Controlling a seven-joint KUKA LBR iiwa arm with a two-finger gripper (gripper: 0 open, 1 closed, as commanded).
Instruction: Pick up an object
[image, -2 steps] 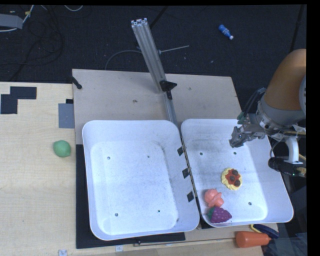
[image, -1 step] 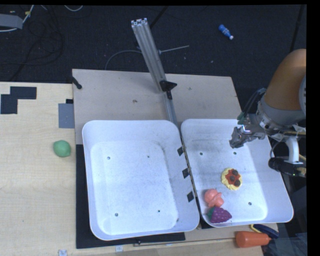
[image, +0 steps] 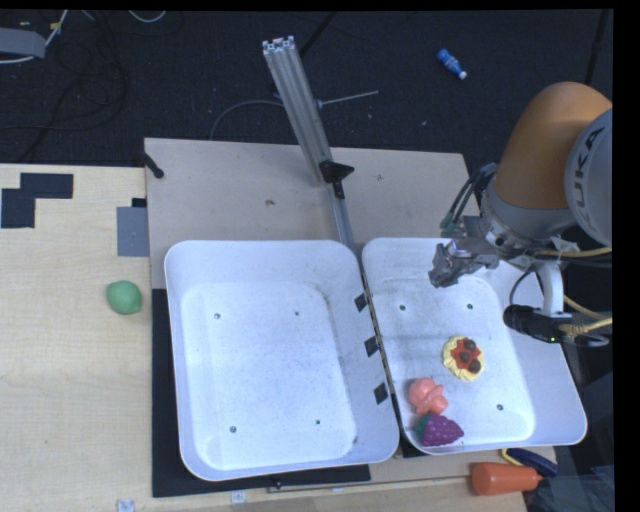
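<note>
The gripper (image: 446, 268) hangs over the upper part of the right bin (image: 560, 425), at centre right of the frame; whether its jaws stand apart or together cannot be told. 3 candidate objects lie lower in that bin, apparently loose for picking: a flat yellow disc with red topping (image: 463, 358), a lumpy pink piece (image: 428, 395) and a knobbly purple grape cluster (image: 440, 431), the last 2 touching. The left bin (image: 195, 265) is smooth white plastic.

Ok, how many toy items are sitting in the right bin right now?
3. A yellow piece with red topping lies mid-bin, a pink piece nearer the front-left, and purple grapes at the front edge. The gripper hovers over the bin's back part; nothing seems hidden.
</note>
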